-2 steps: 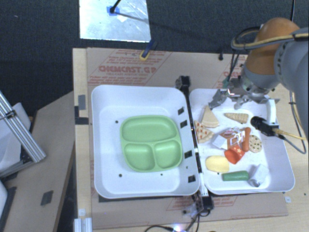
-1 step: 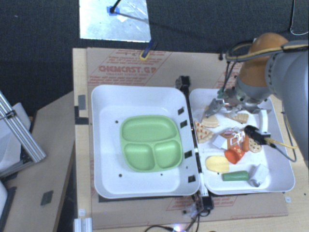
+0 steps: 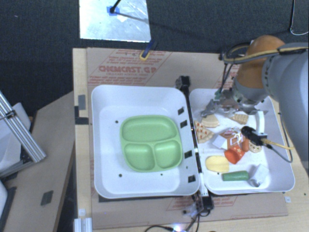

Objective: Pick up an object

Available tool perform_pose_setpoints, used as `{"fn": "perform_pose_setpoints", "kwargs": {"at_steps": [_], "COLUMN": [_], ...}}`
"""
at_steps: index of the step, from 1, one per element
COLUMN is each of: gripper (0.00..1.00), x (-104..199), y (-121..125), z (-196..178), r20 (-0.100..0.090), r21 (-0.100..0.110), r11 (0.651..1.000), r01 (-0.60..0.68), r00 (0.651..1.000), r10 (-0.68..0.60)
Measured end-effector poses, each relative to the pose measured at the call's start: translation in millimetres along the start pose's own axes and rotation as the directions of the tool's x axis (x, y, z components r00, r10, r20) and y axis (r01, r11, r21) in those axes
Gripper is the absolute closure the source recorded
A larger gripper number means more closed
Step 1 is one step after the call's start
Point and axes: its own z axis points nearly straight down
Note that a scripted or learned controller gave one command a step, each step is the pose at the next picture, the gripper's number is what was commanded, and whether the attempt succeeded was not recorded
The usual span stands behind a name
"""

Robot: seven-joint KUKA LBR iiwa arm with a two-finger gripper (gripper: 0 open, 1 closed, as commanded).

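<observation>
The arm (image 3: 285,66) enters from the right of the camera view, its orange band (image 3: 258,62) sitting above the wrist. The fingers (image 3: 216,105) are down over the upper left part of the right bin (image 3: 285,178). How far the fingers are open cannot be told, and no object can be seen between them.

Objects in the right bin, placed relative to the fingers:
- A tan wedge (image 3: 210,122) lies just below the fingers.
- A pizza-slice piece (image 3: 203,132) lies below that, near the bin's left wall.
- A tan ridged piece (image 3: 240,118) lies below and right.
- A red item (image 3: 235,154) lies further below and right.
- A yellow item (image 3: 217,164) lies well below.
- A green cylinder (image 3: 235,176) lies furthest below.

The left bin (image 3: 104,178), on the worktop (image 3: 53,124), lies left of the fingers. It holds a green 3-compartment tray (image 3: 150,143).
</observation>
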Motion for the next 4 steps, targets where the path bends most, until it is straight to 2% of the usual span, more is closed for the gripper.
{"fn": "perform_pose_setpoints", "kwargs": {"at_steps": [1, 2, 3, 4], "gripper": [1.00, 1.00, 1.00, 1.00], "x": [0, 3, -7, -7], "y": [3, 1, 4, 6], "z": [-14, -59, -113, -137], "r20": [0.000, 0.004, 0.005, 0.004], "r21": [-0.009, -0.001, -0.002, 0.000], "r11": [1.000, 1.000, 1.000, 1.000], "r01": [0.001, 0.002, 0.000, 0.002], "r00": [1.000, 1.000, 1.000, 1.000], "r10": [-0.001, -0.002, 0.000, -0.002]}}
